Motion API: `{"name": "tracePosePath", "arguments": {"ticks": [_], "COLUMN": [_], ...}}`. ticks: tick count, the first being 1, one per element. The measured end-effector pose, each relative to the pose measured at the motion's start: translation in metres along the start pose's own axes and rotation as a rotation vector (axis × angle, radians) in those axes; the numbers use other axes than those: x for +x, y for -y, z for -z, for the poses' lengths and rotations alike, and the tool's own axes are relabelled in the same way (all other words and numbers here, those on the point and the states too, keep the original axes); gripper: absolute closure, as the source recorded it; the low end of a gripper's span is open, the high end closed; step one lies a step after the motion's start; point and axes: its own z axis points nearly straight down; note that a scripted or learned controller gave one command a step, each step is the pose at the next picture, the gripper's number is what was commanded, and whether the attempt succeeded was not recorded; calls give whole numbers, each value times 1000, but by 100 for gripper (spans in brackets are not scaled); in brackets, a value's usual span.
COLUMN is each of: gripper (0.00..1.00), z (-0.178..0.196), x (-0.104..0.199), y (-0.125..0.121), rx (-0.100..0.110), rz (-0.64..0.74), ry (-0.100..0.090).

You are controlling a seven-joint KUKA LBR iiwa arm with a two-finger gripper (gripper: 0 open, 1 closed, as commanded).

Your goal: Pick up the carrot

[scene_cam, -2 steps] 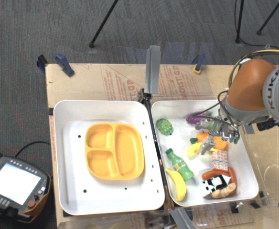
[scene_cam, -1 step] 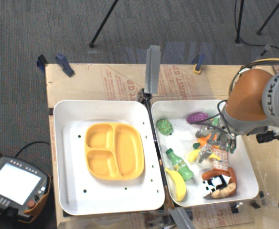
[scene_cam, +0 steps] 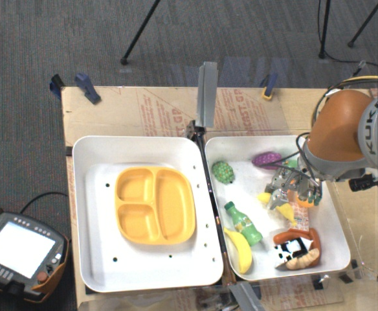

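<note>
Camera view from above: the cardboard-covered bench (scene_cam: 144, 109) bears two white bins, and I place everything from the green bottle (scene_cam: 243, 223), which lies in the right bin (scene_cam: 241, 144). The left bin (scene_cam: 85, 173) sits to the bottle's left and holds one yellow divided plate (scene_cam: 155, 205). My arm (scene_cam: 338, 125) reaches in from the bottle's right, its orange band above the bin's far right corner.

My pincer (scene_cam: 294, 192) hangs to the right of the bottle and a little farther back. Whether it is wide or narrow I cannot tell.

One carrot (scene_cam: 302, 211) lies right of the bottle, directly beneath my pincer and partly hidden by it. Its long axis runs roughly from the bin's far side to its near side. Which end is the tip I cannot make out.

Crowding it:
- one red sausage (scene_cam: 292, 236) just nearer than the carrot
- one bread piece (scene_cam: 302, 260) and one black-and-white thing (scene_cam: 291, 248) nearer still
- one small yellow piece (scene_cam: 265, 198) between bottle and pincer

One banana (scene_cam: 241, 251) touches the bottle's near end. One purple vegetable (scene_cam: 266, 159) and one bumpy green fruit (scene_cam: 223, 171) lie behind the bottle, apart from the carrot.
</note>
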Motion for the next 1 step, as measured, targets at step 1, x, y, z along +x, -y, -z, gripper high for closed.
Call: {"name": "tracePosePath", "arguments": {"ticks": [1], "gripper": [100], "z": [109], "x": [2], "y": [50], "rx": [3], "rz": [110], "ry": [11]}}
